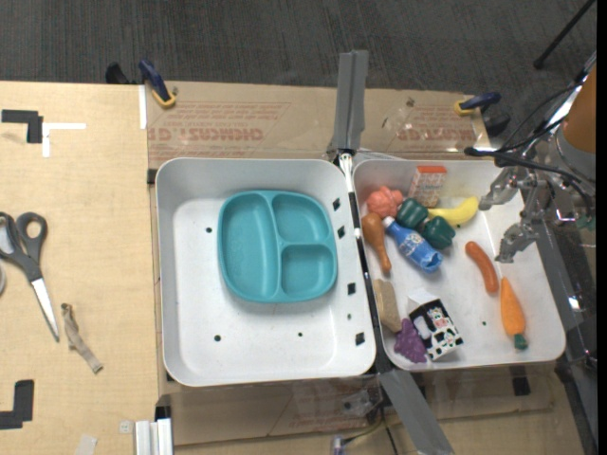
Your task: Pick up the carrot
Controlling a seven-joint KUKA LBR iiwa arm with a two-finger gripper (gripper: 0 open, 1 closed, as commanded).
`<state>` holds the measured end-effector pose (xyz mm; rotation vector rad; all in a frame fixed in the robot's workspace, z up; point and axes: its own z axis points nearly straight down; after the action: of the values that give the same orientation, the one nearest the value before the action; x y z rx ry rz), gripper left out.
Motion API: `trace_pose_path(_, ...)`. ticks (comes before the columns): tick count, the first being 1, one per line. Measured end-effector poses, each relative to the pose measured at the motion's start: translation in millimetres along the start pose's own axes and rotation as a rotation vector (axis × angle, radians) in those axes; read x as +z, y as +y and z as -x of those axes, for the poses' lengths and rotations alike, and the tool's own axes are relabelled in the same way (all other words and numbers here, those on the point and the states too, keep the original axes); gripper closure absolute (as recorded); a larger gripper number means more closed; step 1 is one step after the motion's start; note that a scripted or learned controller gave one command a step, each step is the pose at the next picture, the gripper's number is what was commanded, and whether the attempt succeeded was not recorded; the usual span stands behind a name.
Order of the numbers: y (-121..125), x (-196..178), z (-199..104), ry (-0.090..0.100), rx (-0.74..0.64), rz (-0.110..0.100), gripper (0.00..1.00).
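Because the carrot (512, 310) lay hard against the right wall of the right bin (545, 349), close to the near right corner, the likeliest failure from here was a finger striking that wall or sliding off the tapered body. The root ran roughly along the wall, its green stub toward the viewer, so a grasp across its width would leave one finger almost no room on the wall side. The gripper (520, 218) hovered above the carrot's far side, toward the bin's back; whether it was released or clenched I could not tell, since cables and metal parts blurred its outline.

Just left of the carrot and a little farther back lay a red sausage (482, 265), near enough to be nudged or taken by mistake, being similar in colour and shape. Farther left of the carrot sat a blue bottle (413, 245), a green pepper (424, 222), a banana (454, 211) and a chicken leg (377, 240), well apart from it. A cow-print carton (437, 328) and purple grapes (410, 343) lay left of the carrot toward the near edge. Nothing rested on the carrot itself. The teal plate (278, 245) occupied the left bin (180, 282).
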<state>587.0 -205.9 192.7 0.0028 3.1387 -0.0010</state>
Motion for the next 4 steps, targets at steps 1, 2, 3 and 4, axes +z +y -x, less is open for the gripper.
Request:
trace_pose_path(1,-15,82,-33,0.000,0.133,0.000,0.00)
trace_pose_path(2,-15,100,-75,0.001,0.301,0.000,0.00)
trace_pose_path(3,-14,90,-73,-0.002,0.296,-0.001,1.00)
trace_pose_path(4,57,13,-105,0.001,0.521,0.000,1.00)
